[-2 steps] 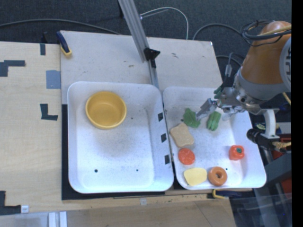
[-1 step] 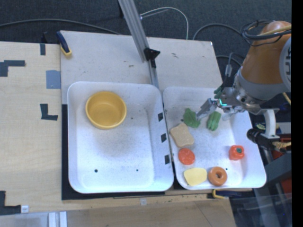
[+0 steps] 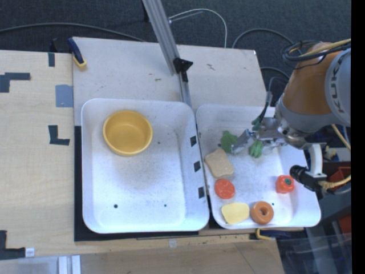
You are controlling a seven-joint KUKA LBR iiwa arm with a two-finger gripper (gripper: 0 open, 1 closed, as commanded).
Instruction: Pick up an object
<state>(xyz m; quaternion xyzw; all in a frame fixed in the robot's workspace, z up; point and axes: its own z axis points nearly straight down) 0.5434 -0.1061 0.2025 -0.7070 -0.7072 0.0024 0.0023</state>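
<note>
The grey two-finger hand (image 3: 248, 143) is hovering low in the right shallow white bin (image 3: 299, 213), its fingers spreading wide beside a small green leafy toy vegetable (image 3: 229, 141) and gripping nothing; closing off-centre is risking a nudge into the tan bread slice (image 3: 219, 164) instead of a grasp; the pale wooden bench (image 3: 34, 170) is sitting above dark carpet (image 3: 68, 4) with trailing cables (image 3: 199, 16).
</note>
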